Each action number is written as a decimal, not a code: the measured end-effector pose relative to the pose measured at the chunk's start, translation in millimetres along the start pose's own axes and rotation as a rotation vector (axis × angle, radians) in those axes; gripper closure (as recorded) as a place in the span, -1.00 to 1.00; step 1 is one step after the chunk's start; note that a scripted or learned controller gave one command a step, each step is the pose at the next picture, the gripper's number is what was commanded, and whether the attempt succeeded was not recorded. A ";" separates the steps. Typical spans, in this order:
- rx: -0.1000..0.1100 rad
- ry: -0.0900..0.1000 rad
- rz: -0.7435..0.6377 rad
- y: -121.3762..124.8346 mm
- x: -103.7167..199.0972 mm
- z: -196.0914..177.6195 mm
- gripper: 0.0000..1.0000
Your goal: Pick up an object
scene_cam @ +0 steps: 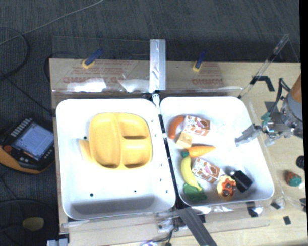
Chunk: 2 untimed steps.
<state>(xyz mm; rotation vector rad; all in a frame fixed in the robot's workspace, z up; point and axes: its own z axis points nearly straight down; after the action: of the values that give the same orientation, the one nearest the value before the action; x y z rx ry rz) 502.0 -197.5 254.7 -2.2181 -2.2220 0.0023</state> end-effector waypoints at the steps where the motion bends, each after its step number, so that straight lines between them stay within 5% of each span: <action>1: -0.001 0.000 -0.223 39.1 47.8 64.8 -1.00; 2: -0.001 0.000 -0.305 76.2 95.4 153.0 -1.00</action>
<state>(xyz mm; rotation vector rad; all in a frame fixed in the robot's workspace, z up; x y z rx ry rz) 577.6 -101.9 101.6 -1.8546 -2.5337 0.0013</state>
